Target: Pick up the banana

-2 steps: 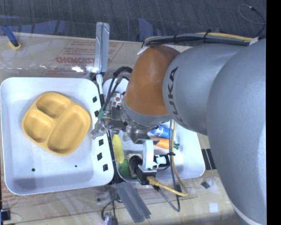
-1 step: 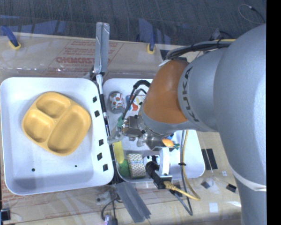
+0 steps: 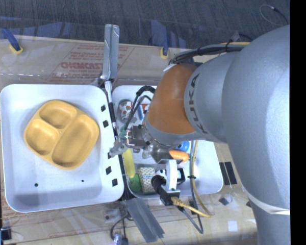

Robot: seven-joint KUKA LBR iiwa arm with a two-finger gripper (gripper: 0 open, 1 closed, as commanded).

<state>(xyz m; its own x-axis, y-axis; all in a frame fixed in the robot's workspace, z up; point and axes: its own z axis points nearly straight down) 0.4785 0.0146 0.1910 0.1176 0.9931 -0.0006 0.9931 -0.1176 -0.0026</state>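
One banana [image 3: 128, 163] in right bin [image 3: 212, 160] — tool [image 3: 143, 149] above, maybe touching — grip unclear

Glossy yellow plastic plate [image 3: 61, 133]

Two bins are set side by side on the surface [image 3: 51, 65]. In the left bin [image 3: 15, 188], a divided tray [image 3: 61, 134] is placed toward the far half. The right bin [image 3: 209, 180] is largely overhung by the arm [image 3: 234, 101], which enters from the right. A banana [image 3: 128, 163] is laid along the right bin's left wall, just beside the divider between the bins.
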